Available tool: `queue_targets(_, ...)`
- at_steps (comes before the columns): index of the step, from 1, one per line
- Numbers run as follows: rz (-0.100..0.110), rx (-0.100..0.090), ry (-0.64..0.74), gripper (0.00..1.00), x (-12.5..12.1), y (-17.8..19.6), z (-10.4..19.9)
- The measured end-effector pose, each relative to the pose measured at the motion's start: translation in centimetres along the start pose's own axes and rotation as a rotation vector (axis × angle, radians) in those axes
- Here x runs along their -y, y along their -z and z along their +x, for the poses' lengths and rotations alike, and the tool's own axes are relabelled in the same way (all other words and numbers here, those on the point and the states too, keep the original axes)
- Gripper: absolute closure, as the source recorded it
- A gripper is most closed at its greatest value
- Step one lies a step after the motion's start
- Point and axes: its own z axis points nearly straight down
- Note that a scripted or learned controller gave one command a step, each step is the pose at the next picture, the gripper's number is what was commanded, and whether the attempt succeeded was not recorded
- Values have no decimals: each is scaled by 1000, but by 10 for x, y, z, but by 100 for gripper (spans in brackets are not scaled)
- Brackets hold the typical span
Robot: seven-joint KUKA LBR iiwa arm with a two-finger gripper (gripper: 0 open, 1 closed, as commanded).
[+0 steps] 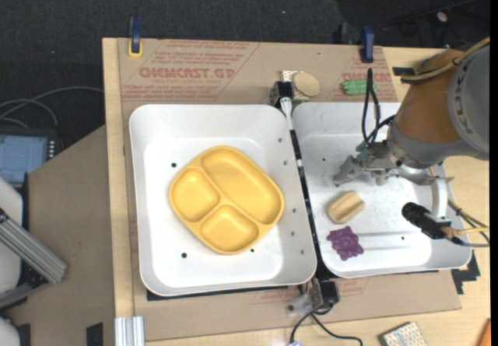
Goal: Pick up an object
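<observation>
1. We see two white bins side by side on the bench (117, 181): left bin (148, 134) and right bin (327, 123).
2. The left bin holds a yellow divided plate (226, 198) with three compartments, lying flat near the bin's middle and turned at an angle.
3. The right bin holds two loose things. A tan block (345, 205), short, with rounded ends, like a small bread roll or cork, lies tilted near the bin's middle.
4. A purple grape cluster (345, 242), bumpy and dark violet, sits just below the tan block, near the bin's front wall, apart from the block.
5. The arm (436, 111), grey with an orange band, reaches in from the right over the right bin.
6. The claw (359, 169) hangs low over the right bin's bare floor, above and right of the tan block, not touching it.
7. We see grey metal parts spread at the tip, but we cannot tell whether the claw is open or closed; we see nothing gripped in it.
8. A black part (424, 220) sticks out below the wrist at the bin's right side.
9. Behind the bins, a green thing (356, 88) and a tan round thing (306, 85) lie on the bench.
</observation>
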Motion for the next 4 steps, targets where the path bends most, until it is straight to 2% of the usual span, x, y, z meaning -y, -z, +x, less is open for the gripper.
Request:
queue_targets(1, 9, -2, -3, 0, 57, -15, -18)
queue_targets(2, -1, 2, 0, 100, 53, -3, -18)
queue_targets(3, -8, -3, 11, 100, 58, 92, 59)
queue_targets(4, 10, 0, -5, 100, 72, -13, -3)
